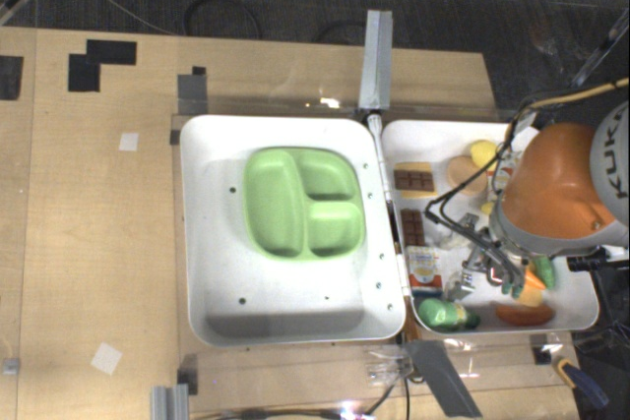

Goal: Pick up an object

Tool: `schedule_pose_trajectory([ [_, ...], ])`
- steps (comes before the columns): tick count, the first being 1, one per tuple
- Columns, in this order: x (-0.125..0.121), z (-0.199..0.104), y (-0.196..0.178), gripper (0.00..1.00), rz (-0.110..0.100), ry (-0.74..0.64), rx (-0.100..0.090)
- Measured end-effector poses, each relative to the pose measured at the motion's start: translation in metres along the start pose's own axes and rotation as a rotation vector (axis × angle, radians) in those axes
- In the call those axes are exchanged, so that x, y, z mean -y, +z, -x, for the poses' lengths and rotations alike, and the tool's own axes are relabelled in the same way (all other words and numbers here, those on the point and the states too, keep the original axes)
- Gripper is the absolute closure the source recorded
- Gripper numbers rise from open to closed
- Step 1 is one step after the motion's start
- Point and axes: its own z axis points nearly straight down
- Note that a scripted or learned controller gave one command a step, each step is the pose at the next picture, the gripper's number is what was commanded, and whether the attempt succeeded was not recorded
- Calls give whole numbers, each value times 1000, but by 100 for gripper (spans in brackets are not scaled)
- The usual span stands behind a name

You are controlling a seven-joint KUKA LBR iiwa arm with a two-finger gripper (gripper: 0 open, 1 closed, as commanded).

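Observation:
The right bin (445, 129) holds several small items. Two brown chocolate bars (414, 179) (412, 227) lie along its left side. A yellow piece (482, 152) and a tan round piece (460, 170) sit at the back. A white packet (423, 267) lies left of centre, a green fruit (443, 314) is at the front left, and a red-orange piece (522, 315) is at the front. My gripper (484, 272) hangs low over the bin's middle front, between the packet and the red-orange piece. The orange wrist band (551, 182) hides the items behind it.
The left bin (202, 211) carries a green divided plate (300, 202) in its middle. A metal post (376, 64) stands behind the wall shared by the bins. Black cables (463, 202) loop from the wrist over the right bin.

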Motion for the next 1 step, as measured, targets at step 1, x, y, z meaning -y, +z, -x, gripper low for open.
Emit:
schedule_pose_trajectory([
  [1,-2,6,-14,100,2,-8,19],
])
